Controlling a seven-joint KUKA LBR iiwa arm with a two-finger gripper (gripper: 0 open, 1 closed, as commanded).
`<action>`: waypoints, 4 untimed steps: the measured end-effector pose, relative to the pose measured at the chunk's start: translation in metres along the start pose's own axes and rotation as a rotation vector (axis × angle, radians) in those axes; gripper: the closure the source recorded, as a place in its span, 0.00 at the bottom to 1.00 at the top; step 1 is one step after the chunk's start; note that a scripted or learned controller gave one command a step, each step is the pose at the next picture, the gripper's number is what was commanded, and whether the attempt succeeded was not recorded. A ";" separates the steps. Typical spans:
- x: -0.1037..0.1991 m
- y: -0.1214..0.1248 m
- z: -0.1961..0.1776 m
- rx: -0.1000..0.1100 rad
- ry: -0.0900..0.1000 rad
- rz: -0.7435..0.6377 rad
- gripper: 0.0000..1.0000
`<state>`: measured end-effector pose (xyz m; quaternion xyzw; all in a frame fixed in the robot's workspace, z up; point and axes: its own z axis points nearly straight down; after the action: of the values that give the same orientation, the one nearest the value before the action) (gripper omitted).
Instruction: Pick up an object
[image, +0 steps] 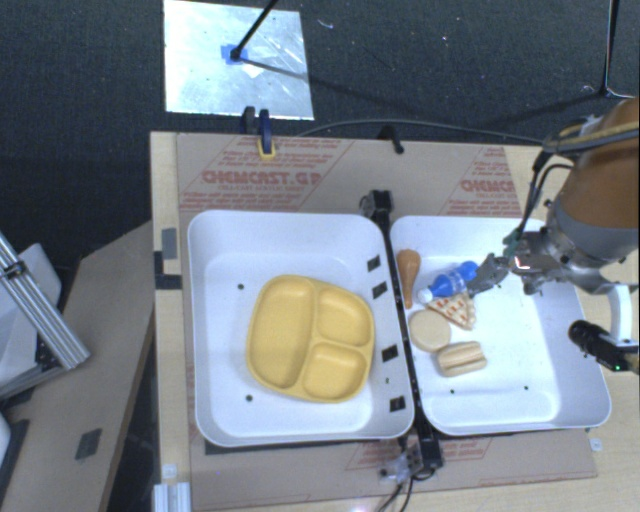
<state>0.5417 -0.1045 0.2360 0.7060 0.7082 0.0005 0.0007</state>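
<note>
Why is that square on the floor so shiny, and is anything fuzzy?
Camera view: the metal sheet reflects bright light as glare; the tool near the blue bottle looks slightly blurred; the yellow plate and white bins are evenly lit, with soft shadows.

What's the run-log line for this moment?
tool: over right white bin | nearest: blue plastic bottle | left white bin: yellow divided plate

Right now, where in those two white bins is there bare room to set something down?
Right white bin: bare floor along its right side and front edge. Its left part is crowded with a blue plastic bottle, tan cone, waffle wedge, round beige disc and bread roll. Left white bin: margins around the yellow divided plate.
</note>
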 end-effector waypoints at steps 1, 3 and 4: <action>-0.009 0.004 0.057 0.005 0.001 0.002 0.00; -0.004 -0.003 0.150 -0.001 0.003 0.002 0.00; -0.003 0.001 0.135 -0.013 0.003 0.000 1.00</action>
<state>0.5426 -0.1079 0.1009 0.7059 0.7083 0.0059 0.0043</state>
